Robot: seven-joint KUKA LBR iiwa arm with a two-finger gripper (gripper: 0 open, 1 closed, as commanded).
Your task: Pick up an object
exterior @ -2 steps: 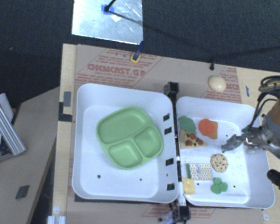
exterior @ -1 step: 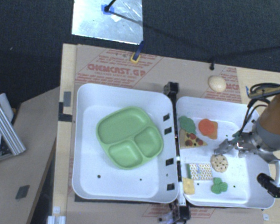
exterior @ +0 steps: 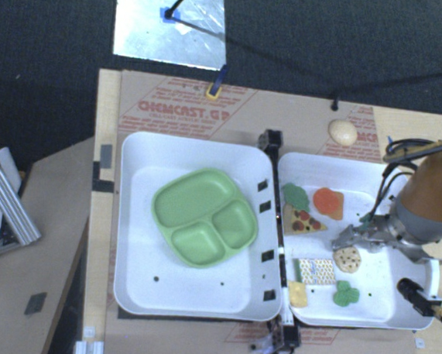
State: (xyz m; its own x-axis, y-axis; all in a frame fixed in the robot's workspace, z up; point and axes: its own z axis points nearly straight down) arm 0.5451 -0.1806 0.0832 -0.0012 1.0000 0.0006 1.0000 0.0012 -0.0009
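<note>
The grey two-finger gripper [exterior: 347,240] is hovering low in the right white bin [exterior: 395,310], just above and touching the edge of the round tan cookie with dark chips [exterior: 347,259]; whether it is parted or closed I cannot tell. The cookie is lying flat mid-bin, just right of the pale dotted cracker square [exterior: 316,271] and above the small green broccoli piece [exterior: 346,294]. To grip well, the arm should probably centre over the cookie before descending. Being round, it has no clear long axis or heading.
</note>
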